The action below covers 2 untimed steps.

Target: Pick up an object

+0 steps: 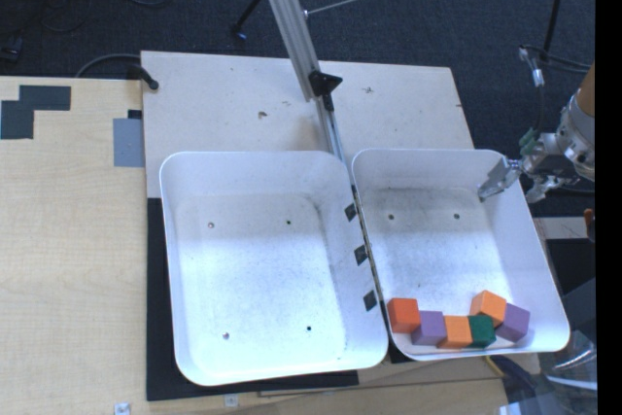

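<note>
Six small blocks (457,321) lay together in the near corner of the right bin (442,180). Farther back, the jaws (498,178) hung over that bin's far right rim; I cannot tell their state.

Arm (583,126) enters from right; wrist tilted, reaching leftward.

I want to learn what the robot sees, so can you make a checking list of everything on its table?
Surface: two shallow white plastic bins, left bin and right bin, on a pale board.
Job's things: small foam blocks in the right bin's near corner: orange cube, purple cube, second orange cube, green cube, third orange cube, second purple cube.
Clutter: nothing seen.
Grippers: end effector above the right bin's far right rim, away from the blocks.
Cables: dark cables on the floor.
Surroundings: slanted aluminium rail, dark carpet.
</note>
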Each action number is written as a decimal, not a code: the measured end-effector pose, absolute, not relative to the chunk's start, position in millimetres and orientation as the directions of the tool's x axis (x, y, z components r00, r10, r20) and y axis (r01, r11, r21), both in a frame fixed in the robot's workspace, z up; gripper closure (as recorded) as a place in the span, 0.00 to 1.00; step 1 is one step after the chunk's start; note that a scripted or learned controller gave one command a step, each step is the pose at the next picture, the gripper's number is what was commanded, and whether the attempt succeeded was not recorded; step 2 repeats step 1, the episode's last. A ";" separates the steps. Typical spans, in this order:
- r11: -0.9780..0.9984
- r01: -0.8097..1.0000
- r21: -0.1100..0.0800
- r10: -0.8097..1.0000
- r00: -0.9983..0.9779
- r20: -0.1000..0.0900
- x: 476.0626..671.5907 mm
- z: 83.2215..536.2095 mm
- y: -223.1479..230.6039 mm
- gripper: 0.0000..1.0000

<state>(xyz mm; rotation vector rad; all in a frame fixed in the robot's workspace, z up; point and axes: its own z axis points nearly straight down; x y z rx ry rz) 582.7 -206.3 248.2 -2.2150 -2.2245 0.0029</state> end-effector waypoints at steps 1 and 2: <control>0.005 1.000 -0.002 1.000 -0.005 0.004 551.2 271.6 -143.3 0.00; 0.005 1.000 -0.002 1.000 -0.005 0.004 551.2 271.6 -143.3 0.00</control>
